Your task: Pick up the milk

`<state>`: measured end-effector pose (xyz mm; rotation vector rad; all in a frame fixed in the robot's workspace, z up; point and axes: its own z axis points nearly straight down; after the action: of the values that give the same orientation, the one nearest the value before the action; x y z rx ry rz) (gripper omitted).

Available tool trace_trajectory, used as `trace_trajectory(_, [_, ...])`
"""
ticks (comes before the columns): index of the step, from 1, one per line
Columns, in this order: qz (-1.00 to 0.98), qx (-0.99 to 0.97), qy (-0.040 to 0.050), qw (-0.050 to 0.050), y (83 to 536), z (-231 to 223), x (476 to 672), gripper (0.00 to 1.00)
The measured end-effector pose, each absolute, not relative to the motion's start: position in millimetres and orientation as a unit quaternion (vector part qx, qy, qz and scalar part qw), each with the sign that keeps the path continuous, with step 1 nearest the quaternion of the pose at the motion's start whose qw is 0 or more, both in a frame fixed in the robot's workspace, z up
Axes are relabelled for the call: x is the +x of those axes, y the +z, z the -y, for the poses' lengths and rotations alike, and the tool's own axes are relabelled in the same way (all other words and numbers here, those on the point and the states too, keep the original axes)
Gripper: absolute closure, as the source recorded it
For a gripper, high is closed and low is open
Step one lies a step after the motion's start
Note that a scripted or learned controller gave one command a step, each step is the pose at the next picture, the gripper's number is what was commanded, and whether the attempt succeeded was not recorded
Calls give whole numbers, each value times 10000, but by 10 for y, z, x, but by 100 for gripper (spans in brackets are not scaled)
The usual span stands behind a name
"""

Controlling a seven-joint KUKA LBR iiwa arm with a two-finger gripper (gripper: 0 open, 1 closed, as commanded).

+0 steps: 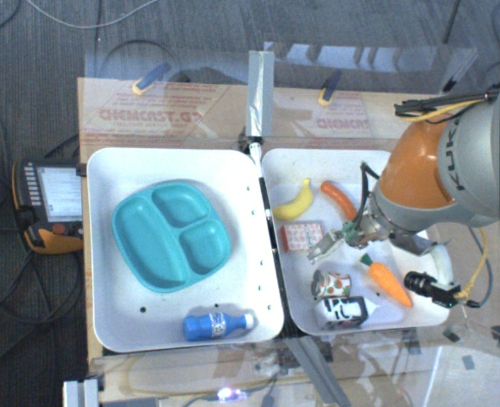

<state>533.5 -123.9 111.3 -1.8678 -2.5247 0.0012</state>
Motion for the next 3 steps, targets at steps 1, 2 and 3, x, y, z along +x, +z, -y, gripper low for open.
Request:
trace_trajectory(1, [7200,-6940,-3,-6,1429,1019,5425,0])
trace_trajectory(2, [8554,-5179,3,17,1112,1064,4830,0])
trace_trajectory(3, [8559,-5172,-17,1,1207,1048,4850,100])
